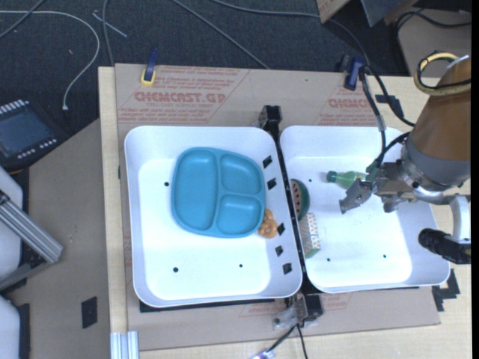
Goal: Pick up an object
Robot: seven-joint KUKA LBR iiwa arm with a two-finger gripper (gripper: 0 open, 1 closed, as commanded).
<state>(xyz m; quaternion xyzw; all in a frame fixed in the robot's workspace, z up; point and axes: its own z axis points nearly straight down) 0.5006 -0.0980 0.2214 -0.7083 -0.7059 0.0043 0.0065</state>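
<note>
The bench (112, 200) carries 2 white bins side by side. The left bin (150, 260) holds a blue divided plate (218, 191) with a small orange-brown item (267, 224) touching its lower right edge. The right bin (359, 260) holds a striped round piece (300, 194) and a speckled flat piece (311, 232) near the divider, and a green bottle-like object (344, 177) farther right. The jaws (371, 197) hover just beside that green object, spread apart with nothing between them. No pick is made yet: descent, closing and lift all remain, as far as I can judge.
</note>
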